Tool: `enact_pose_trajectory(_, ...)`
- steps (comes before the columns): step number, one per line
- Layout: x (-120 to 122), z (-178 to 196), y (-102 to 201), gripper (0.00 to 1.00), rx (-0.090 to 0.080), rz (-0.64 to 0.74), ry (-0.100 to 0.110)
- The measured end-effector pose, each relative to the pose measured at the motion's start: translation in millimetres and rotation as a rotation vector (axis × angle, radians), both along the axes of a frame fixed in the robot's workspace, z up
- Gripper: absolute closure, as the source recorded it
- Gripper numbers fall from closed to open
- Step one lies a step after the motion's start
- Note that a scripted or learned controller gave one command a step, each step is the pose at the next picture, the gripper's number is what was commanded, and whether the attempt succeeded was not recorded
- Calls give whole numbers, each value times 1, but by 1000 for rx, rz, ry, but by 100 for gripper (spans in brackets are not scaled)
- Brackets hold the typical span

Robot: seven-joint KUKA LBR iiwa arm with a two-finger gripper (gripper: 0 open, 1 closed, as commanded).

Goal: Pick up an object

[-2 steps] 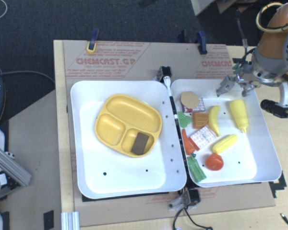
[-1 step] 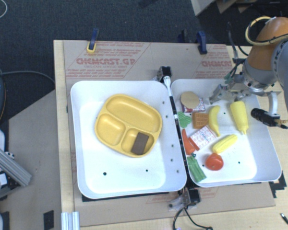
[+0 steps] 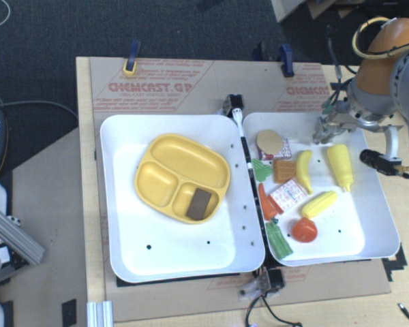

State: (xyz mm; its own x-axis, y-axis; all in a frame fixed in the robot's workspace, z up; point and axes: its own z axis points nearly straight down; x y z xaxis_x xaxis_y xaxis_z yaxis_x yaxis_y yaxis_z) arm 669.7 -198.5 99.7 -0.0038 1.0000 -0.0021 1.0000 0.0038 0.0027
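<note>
Toy food in the right bin (image 3: 375, 240)

We see a banana (image 3: 304, 169), two corn cobs (image 3: 340, 165) (image 3: 319, 204), a tomato (image 3: 304, 230), a carrot (image 3: 267, 201), a cookie (image 3: 270, 142) and a red-and-white packet (image 3: 288, 195), all lying loose.

Worktop (image 3: 191, 80) – matt brown cardboard-like sheet, printed red. Bins (image 3: 123, 251) smooth white plastic, slight sheen. Yellow tray (image 3: 184, 159) left of the tool (image 3: 327, 133) – glossy plastic. Toy corn (image 3: 339, 165) just below it, shiny plastic.

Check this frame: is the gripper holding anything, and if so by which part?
Nothing is visibly held. The gripper hangs over the right bin's far edge, above and left of the yellow corn cob, with no object seen between its fingers.
</note>
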Motion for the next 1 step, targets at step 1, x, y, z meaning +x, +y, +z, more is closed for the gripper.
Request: enact_pose_trajectory(1,-5,59,6,100,0,-3,-3)
